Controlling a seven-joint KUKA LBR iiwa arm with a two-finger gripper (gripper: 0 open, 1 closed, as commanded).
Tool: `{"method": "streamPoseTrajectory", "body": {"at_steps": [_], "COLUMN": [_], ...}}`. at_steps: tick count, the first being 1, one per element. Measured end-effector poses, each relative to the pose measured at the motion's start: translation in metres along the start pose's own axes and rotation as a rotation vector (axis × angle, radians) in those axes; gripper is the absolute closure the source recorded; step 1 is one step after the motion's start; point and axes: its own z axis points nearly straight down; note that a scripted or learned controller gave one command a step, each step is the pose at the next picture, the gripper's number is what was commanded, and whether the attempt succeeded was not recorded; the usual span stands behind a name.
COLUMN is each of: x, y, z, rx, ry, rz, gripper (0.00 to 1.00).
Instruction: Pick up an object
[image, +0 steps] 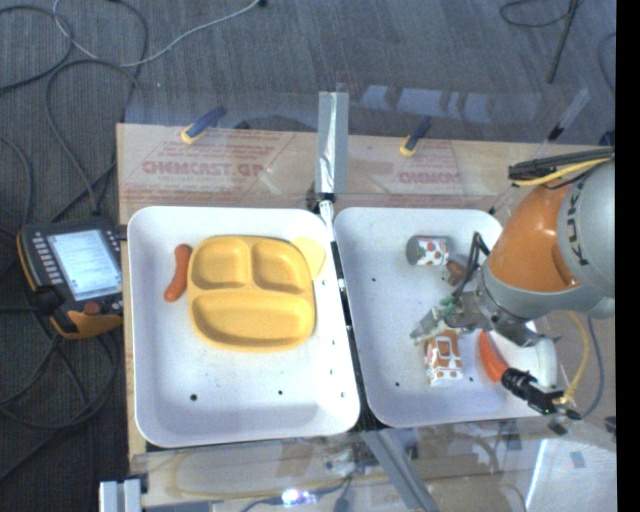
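Two white bins (240, 425) share the worktop; the left carries a yellow divided tray (252, 292) and sausage (178, 272). Over the right bin's far edge the claw (448, 310) hovers above a printed carton (443, 358), its opening impossible to judge.

can (429, 251): right bin, on its side | orange-white carton (444, 358): flat, front

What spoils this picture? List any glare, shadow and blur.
Camera view: even, soft light with only faint shadows, such as under the yellow divided tray in the left bin; a bright glint at the bench's front edge; reflective streaks on the clear sheet behind the bins; the gripper and the small items around it in the right bin look soft and hard to resolve.
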Motion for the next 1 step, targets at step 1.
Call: {"method": "streamPoseTrajectory", "body": {"at_steps": [1], "x": [0.0172], "y": [0.0738], "z": [-0.1058], "rx": [0.010], "ry": [0.000], "rz": [0.082], "gripper": [1.00]}}
